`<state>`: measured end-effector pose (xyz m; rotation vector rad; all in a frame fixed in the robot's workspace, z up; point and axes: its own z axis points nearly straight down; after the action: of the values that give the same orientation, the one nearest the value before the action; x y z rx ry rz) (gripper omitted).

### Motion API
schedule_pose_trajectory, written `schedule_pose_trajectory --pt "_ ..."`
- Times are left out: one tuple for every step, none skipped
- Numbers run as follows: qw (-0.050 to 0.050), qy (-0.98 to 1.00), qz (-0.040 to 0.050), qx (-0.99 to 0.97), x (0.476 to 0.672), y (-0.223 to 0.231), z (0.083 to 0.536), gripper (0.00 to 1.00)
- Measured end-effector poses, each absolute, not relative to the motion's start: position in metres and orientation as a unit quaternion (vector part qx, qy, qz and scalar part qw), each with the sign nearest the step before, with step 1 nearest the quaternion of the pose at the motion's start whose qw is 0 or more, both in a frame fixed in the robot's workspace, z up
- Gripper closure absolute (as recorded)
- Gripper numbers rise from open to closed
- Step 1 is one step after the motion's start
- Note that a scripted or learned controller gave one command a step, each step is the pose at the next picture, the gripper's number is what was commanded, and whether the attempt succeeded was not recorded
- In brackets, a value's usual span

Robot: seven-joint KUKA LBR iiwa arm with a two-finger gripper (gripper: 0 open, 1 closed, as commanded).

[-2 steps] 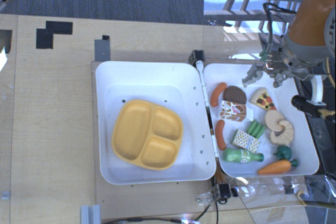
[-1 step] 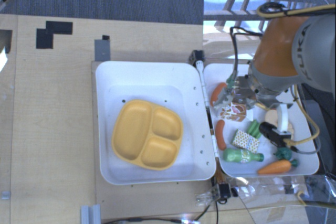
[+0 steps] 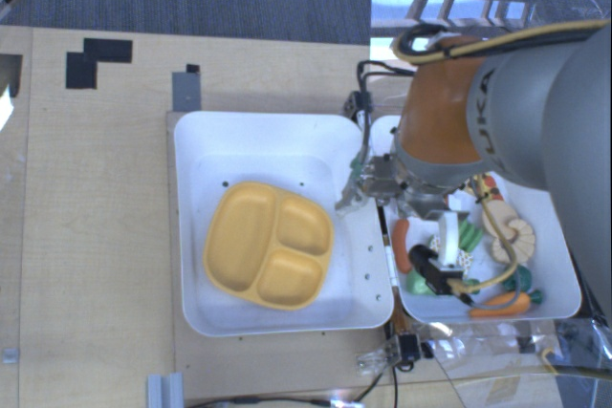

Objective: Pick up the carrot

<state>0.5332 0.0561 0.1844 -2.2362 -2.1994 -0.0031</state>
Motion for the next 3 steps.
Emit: schedule_pose_trajectory --pt "-0.019 -0.748 -0.0035 -0.663 0.521 0.071 0.134 0.00" --pt "-0.048 -0.735 -0.0122 -0.677 0.511 0.083 0.125 0.00" --pt "-0.024 -0.694 0.0161 -0.719 0.539 0.090 0.122 0.00"
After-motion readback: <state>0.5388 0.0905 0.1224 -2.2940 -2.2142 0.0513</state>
